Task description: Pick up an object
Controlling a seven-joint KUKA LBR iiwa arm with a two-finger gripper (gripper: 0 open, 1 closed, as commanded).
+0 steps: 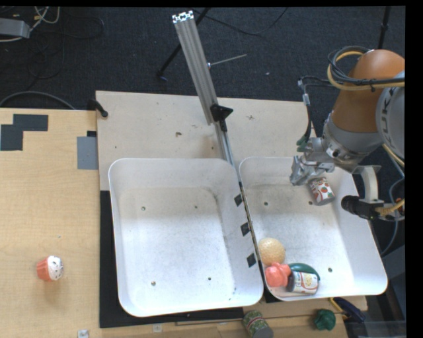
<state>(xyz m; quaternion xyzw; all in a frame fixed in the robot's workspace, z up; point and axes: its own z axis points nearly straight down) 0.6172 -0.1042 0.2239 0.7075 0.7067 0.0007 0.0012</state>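
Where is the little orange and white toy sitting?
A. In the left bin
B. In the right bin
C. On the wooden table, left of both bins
C. The orange and white toy rests on the wooden table, well left of the left bin.

left bin and right bin sit side by side on a pale board. metal rail slants down to the seam between them. wooden table on the left carries a small red-and-white toy. cables lie on dark carpet.
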